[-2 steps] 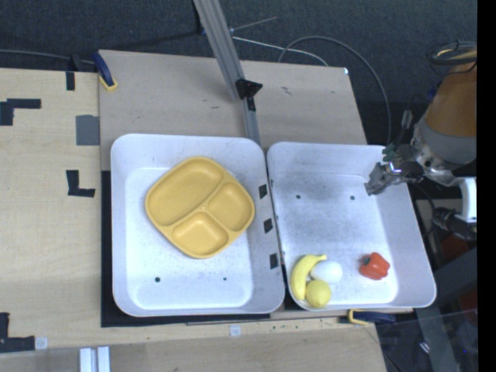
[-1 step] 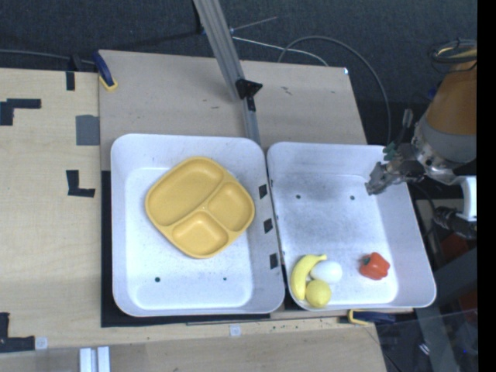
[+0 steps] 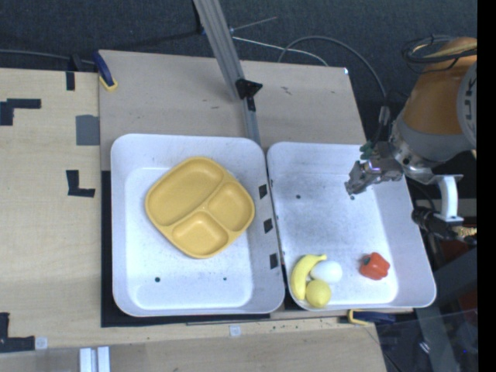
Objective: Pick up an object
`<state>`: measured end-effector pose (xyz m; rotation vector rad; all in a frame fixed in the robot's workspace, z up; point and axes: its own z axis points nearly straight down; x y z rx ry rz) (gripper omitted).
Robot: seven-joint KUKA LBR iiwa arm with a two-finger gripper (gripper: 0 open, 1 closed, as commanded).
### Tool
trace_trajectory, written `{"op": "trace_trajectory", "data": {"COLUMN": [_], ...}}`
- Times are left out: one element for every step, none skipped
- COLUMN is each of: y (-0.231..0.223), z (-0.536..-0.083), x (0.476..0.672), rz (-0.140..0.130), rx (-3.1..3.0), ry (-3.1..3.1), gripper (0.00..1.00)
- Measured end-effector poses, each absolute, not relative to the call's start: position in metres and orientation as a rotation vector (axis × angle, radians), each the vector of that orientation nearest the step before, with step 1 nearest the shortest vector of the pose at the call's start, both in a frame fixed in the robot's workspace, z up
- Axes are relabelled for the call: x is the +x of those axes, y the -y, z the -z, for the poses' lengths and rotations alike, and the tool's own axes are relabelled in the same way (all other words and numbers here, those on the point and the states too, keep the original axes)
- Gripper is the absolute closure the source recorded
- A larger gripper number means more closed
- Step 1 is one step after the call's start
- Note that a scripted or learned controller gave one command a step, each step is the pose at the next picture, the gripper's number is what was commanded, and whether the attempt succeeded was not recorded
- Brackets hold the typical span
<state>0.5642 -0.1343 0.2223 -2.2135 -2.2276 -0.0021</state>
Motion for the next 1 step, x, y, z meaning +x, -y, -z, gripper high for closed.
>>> {"op": "trace_trajectory", "data": {"y": [0.0789], "z": [-0.2329], "x": [0.5597], "rz": [0.002], "rx": [-2.211], "ry": [2.228], "gripper": [1.0]}}
